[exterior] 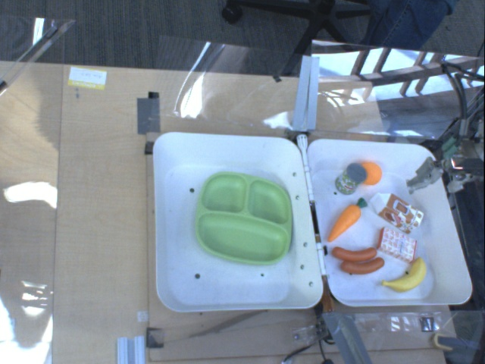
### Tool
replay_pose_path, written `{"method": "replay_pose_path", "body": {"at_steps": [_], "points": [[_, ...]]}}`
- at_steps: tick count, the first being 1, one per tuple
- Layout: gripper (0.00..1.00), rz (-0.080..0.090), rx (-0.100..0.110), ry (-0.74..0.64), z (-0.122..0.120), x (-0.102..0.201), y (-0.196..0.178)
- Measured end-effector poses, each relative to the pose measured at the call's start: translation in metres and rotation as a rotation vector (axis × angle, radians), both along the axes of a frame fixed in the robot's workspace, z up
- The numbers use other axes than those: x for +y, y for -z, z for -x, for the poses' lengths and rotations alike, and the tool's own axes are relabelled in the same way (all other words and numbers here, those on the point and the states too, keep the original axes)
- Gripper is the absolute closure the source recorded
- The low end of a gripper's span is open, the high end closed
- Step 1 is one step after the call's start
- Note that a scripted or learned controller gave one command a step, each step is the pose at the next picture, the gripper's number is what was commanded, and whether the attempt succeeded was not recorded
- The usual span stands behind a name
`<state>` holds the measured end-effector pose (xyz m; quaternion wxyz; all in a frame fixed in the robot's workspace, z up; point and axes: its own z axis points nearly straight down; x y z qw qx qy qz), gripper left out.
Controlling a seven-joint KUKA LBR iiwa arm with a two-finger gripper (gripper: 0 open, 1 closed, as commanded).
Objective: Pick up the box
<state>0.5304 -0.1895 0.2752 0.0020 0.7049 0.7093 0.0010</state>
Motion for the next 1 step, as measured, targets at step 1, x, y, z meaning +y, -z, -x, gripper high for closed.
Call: {"method": "replay_pose_path", "body": {"at_steps": [1], "points": [[0.00, 0.002, -0.008, 0.041, 0.0396, -0.0171, 0.1870]]}}
